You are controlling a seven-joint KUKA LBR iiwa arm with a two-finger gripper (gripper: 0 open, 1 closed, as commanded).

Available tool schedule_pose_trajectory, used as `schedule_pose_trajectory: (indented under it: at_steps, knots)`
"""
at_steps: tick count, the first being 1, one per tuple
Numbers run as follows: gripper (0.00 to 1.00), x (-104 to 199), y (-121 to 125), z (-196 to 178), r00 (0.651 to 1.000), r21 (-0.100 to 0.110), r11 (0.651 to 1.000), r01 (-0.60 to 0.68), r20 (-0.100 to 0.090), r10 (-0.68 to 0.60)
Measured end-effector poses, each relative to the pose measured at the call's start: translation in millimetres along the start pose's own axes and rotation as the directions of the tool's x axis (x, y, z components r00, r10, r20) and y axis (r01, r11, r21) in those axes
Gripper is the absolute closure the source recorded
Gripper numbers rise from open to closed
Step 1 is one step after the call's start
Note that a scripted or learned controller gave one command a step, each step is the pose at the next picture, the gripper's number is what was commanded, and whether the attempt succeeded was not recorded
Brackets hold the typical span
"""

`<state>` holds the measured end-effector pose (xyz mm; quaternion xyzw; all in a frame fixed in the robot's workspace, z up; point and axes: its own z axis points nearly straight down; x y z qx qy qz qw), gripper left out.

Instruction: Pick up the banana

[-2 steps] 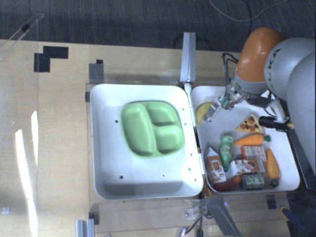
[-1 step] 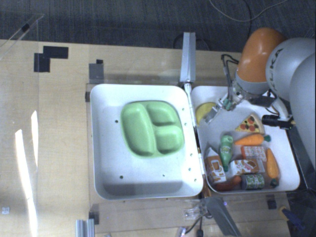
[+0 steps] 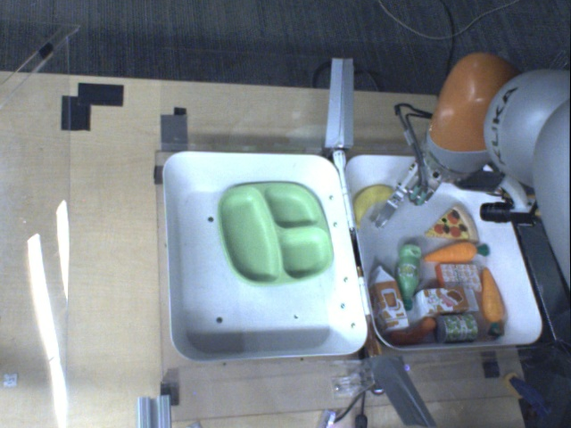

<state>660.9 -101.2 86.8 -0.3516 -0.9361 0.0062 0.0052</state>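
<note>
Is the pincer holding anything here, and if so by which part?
Cannot be told. The pincer sits at the banana in the right bin, but whether the banana is between its tips is unclear.

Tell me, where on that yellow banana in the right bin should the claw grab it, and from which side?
Probably across the banana's exposed yellow middle, coming straight down from above. It lies flat in the right bin's far left corner, close against the walls, so a sideways approach looks blocked. The gripper sits right beside it, covering its right end.
</note>
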Motion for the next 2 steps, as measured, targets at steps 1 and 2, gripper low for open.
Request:
schedule_pose_trajectory:
  at_steps: [1, 2]
  knots:
    - [1.0, -0.6, 6.0, -10.2, 1.0, -0.016, 1.0, 0.002, 0.01, -0.002]
    - [1.0, 60.5, 5.1, -96.3, 1.0, -0.018, 1.0, 0.017, 0.007, -0.017]
